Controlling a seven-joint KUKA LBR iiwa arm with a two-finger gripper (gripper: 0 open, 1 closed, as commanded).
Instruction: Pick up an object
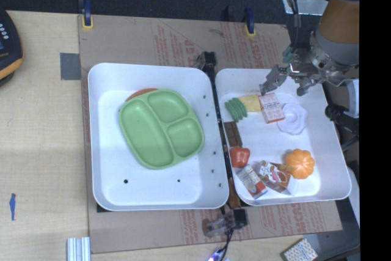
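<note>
Hovering with its fingers spread, the tool (282, 79) hangs just above the small flat red-and-white paper packet (271, 109) at the back of the right white bin (335, 191). It looks light, thin and floppy; pinching across its short edges seems safest.

A green divided plate (161, 128) is seen in the left bin (104, 192). In the right bin (333, 192), a small pumpkin (299, 162), packets (264, 177) and a green item (236, 108) are scattered. The gripper (282, 78) is held above that bin's far edge.
</note>
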